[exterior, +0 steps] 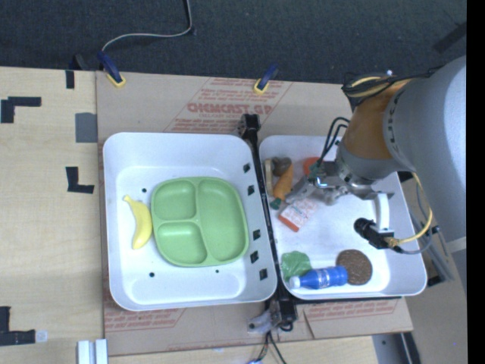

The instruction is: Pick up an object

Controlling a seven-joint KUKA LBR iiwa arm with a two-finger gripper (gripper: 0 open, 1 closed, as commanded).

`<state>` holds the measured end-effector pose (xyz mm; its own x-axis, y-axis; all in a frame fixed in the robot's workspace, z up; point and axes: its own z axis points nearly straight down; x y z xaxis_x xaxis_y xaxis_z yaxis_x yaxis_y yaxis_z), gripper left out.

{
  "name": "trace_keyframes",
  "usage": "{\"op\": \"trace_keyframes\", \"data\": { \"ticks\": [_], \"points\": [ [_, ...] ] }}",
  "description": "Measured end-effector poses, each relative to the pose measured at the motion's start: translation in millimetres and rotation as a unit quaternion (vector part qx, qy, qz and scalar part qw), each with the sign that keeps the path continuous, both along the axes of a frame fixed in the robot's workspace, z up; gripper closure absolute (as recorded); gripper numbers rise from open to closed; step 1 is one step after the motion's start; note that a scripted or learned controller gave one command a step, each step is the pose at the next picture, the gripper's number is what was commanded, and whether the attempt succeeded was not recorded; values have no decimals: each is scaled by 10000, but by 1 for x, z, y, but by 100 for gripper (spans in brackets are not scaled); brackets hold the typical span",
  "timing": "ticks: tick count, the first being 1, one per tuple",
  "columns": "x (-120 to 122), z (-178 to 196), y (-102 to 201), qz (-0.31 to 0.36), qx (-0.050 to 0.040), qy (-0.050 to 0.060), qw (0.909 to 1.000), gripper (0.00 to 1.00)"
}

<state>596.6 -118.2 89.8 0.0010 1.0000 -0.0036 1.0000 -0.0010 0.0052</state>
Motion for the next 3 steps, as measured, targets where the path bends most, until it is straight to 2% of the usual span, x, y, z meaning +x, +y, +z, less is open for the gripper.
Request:
{"op": "trace_keyframes", "data": {
  "ticks": [1, 2, 3],
  "points": [
    [51, 27, 23, -9, 19, 119, 9999, 0],
    [63, -3, 18, 23, 26, 130, 9999, 0],
    [59, 3, 18, 15, 28, 228, 9997, 100]
  ]
}}
